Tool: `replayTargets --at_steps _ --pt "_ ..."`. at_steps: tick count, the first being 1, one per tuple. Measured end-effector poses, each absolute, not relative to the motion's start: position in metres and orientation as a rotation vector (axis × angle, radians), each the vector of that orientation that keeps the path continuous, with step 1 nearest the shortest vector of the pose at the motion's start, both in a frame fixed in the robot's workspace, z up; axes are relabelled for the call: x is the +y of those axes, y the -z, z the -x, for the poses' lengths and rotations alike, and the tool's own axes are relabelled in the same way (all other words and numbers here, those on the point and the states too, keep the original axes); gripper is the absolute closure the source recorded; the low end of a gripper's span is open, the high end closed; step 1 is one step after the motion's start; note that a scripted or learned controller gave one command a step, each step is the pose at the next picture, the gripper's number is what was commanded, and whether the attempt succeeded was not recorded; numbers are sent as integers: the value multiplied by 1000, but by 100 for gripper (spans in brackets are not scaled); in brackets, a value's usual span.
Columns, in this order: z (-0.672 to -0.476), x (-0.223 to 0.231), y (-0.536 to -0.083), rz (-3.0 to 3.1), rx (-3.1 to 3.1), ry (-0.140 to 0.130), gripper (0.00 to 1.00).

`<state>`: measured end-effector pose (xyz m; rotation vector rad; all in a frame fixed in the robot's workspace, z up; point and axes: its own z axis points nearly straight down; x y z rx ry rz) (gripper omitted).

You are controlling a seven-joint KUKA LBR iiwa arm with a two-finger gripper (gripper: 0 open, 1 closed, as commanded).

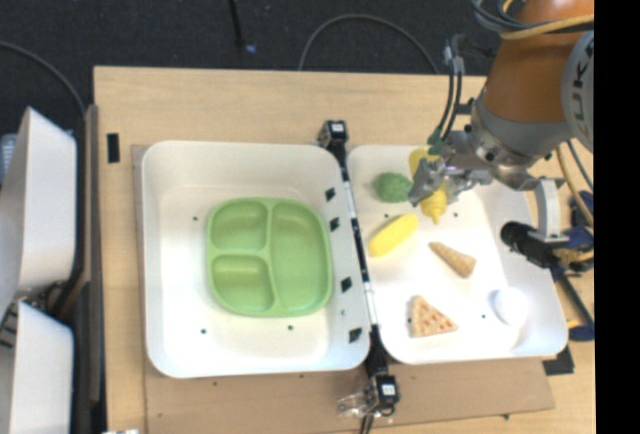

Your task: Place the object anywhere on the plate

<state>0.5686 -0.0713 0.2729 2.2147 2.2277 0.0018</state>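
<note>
The end effector [440,184] hovered over a small yellow toy [433,205] in the right white bin [530,342]; its grip state could not be told. Picking seemed underway; next, carrying to the green divided plate [270,257].

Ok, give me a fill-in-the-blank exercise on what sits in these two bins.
1. The green plate has ___ compartments.
2. The plate lies in the ___ bin as the camera sees it.
3. The pizza slice lies in the same bin as the ice cream cone and the ___ corn cob.
4. The hand hovers over the ___ bin.

Missing words: three; left; yellow; right
</note>
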Motion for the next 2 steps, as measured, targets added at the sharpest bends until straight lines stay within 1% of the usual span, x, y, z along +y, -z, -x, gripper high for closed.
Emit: replayTargets --at_steps 1,2 --pt "-554 -17 -276 -2213 2230 -3 100" --pt "-545 24 -268 -2215 2228 -1 100"
